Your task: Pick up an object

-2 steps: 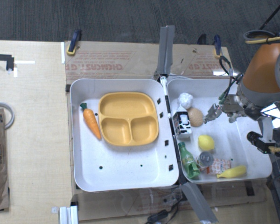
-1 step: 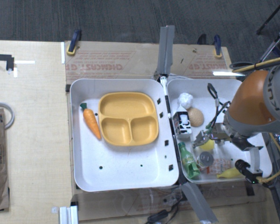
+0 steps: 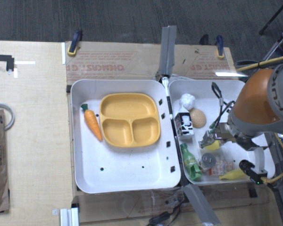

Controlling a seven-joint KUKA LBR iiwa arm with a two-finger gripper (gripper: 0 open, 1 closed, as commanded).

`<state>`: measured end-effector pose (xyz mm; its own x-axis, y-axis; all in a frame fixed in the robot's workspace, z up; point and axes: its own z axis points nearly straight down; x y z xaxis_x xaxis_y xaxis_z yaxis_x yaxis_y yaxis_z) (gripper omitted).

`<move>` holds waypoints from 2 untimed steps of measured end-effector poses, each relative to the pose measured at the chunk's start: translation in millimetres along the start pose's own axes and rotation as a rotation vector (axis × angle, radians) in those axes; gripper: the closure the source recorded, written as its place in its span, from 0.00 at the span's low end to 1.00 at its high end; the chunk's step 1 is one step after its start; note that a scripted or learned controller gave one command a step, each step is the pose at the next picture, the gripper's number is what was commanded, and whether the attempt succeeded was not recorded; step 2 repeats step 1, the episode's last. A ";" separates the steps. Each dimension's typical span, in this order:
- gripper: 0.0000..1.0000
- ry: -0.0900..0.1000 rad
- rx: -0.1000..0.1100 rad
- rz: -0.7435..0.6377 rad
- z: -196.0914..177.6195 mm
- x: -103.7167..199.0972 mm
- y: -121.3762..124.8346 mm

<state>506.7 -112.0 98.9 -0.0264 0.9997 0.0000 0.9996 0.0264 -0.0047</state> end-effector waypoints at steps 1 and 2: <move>1.00 -0.001 -0.003 0.122 -92.2 43.3 35.7; 1.00 -0.001 -0.003 0.122 -92.2 43.3 35.7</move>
